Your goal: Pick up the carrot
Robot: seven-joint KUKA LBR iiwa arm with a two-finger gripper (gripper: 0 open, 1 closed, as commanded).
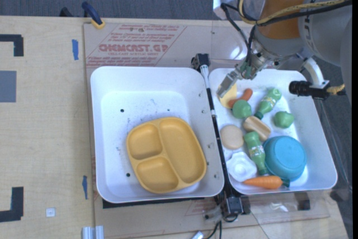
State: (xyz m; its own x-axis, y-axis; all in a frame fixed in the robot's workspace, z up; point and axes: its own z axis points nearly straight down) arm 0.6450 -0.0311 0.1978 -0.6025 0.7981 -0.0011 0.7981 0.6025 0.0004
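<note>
Camera view from above shows my gripper [228, 85] at the upper left part of the right bin [327, 168], low over a yellow piece of food [228, 99], just left of a small orange piece [247, 93]. I cannot tell if it is released or clenched, and I see nothing held in it. The carrot [263, 181] lies at the lower edge of the same bin, on its side, with its green end toward the right, touching the blue bowl [284, 157] and just beside the white egg-like toy [241, 167]. In the left bin [112, 87] there is a yellow divided plate [164, 154]. By my judgement I am at the approach step, well apart from the carrot. The next move calls for travelling down the frame across the bin, over the green bottles [255, 145], then descending with the gripper across the carrot's thin body, without pushing the bowl.
</note>
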